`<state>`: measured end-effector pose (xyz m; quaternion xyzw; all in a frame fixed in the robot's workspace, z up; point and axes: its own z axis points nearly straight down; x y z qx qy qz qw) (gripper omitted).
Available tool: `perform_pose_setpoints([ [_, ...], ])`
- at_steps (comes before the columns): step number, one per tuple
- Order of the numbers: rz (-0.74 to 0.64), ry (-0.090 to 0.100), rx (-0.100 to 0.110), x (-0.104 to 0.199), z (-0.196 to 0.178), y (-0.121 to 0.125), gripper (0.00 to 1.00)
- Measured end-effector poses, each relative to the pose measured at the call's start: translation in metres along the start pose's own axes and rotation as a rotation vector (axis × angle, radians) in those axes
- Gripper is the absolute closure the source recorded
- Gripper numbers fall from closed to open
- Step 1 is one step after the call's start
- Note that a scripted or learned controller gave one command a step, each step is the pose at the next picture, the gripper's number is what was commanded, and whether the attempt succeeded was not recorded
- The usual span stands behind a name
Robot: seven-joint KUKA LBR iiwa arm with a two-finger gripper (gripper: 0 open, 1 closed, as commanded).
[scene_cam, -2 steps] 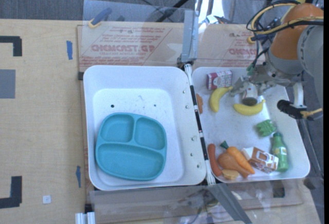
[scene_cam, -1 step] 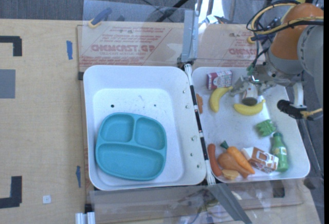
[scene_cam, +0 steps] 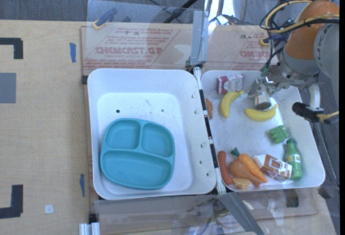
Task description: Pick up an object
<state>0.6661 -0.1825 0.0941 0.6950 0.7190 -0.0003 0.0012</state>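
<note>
Inside the right bin (scene_cam: 318,166), near its far edge, the gripper (scene_cam: 260,96), finger state unclear, is being best lowered straight onto the banana (scene_cam: 261,114).

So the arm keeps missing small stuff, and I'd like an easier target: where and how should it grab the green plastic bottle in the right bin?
Grip the green plastic bottle across its wider lower body, coming straight down from above. It seems to lie flat, neck pointing away from the camera, beside the bin's right wall, so set the fingers across its width.
</note>
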Motion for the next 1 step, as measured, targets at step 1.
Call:
perform_pose_setpoints([
  [1, 0.118, 0.001, 0.005, 0.0270, -0.1113, 0.0022, 1.00],
])
